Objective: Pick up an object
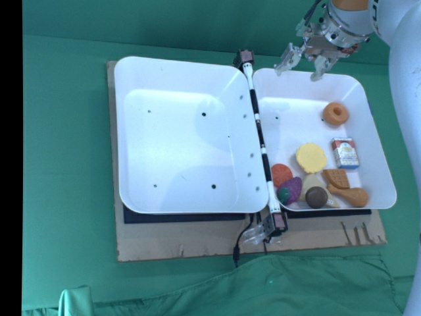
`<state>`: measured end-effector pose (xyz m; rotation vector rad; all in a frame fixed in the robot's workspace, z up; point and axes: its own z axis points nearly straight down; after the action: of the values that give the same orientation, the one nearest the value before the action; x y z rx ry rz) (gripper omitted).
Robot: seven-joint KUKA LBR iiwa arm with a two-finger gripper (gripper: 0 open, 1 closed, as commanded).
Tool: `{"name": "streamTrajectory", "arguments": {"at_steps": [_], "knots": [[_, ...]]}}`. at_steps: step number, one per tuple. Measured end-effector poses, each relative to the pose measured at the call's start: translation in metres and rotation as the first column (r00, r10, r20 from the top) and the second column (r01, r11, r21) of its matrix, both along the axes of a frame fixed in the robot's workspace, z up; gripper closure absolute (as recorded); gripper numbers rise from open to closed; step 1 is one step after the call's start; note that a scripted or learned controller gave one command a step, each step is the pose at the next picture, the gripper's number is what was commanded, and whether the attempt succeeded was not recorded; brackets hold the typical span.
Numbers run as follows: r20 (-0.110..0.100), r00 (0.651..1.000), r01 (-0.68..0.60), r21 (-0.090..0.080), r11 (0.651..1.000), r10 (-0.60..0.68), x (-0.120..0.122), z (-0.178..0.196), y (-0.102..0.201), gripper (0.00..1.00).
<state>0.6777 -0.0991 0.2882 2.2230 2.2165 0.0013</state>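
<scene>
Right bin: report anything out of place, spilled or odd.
Nothing spilled or damaged. The toys all lie inside the right bin; most are heaped in its near corner, with the donut alone farther back. The gripper hangs open above the far rim, holding nothing.

The gripper (302, 63) hangs above the far rim of the right bin (289, 107), fingers spread apart with nothing between them. The toy doughnut (335, 114) lies at 5 o'clock from the gripper. The small carton (345, 153) lies at 6 o'clock from the doughnut. The yellow disc (310, 157) lies at 9 o'clock from the carton.
</scene>
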Motion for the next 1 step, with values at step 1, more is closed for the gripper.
{"name": "streamTrajectory", "arguments": {"at_steps": [1], "knots": [[0.000,1.000,0.000,0.000,1.000,0.000,0.0000,0.0000,0.0000,0.00]]}}
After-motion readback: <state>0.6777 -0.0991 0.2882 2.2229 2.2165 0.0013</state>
